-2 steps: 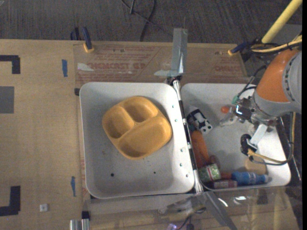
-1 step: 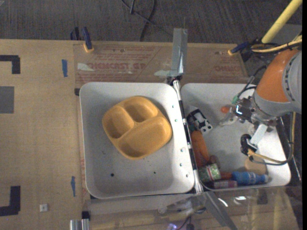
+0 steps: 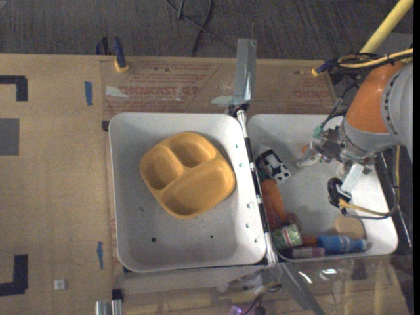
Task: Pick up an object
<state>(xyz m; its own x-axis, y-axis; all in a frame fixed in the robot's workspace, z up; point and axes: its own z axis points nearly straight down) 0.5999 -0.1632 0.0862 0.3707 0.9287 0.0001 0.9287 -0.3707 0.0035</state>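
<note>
The grey arm with its orange band reaches in over the right bin. Its gripper hangs above the bin's bare upper middle, with nothing visibly in it. Left of the gripper, against the bin's left wall, lies a black and white object. Below that lies an orange-brown cylinder, then a green can. Along the front wall lie a blue bottle and a tan disc. A yellow divided plate sits in the left bin.
A metal divider post stands behind the seam between the bins. A yellow cable loops from the wrist over the right bin's right side. Cardboard bench top lies to the left, with blue tape marks.
</note>
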